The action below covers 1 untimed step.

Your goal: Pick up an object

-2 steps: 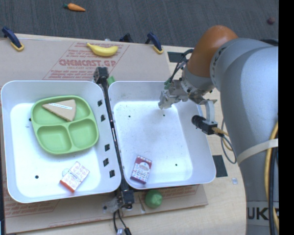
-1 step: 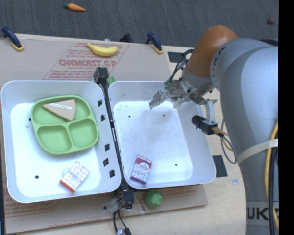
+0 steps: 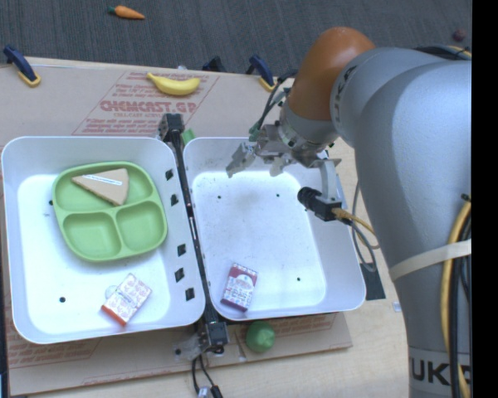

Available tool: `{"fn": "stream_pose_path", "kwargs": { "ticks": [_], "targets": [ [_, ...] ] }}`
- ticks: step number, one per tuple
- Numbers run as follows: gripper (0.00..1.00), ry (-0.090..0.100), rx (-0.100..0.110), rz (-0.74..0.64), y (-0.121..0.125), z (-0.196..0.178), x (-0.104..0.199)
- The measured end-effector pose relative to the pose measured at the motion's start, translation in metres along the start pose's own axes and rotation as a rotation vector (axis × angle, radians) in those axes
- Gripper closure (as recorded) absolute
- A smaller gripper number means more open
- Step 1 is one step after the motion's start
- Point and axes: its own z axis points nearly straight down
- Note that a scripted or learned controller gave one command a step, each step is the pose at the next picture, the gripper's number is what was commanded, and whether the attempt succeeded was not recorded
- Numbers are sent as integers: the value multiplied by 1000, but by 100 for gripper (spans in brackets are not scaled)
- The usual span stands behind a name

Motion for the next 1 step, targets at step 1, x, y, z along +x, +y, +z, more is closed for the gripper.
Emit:
{"fn": "stream_pose_path", "kwargs": {
  "ticks": [1],
  "targets": [
    [0, 0, 0, 4, -2, 39, -79]
  ]
}}
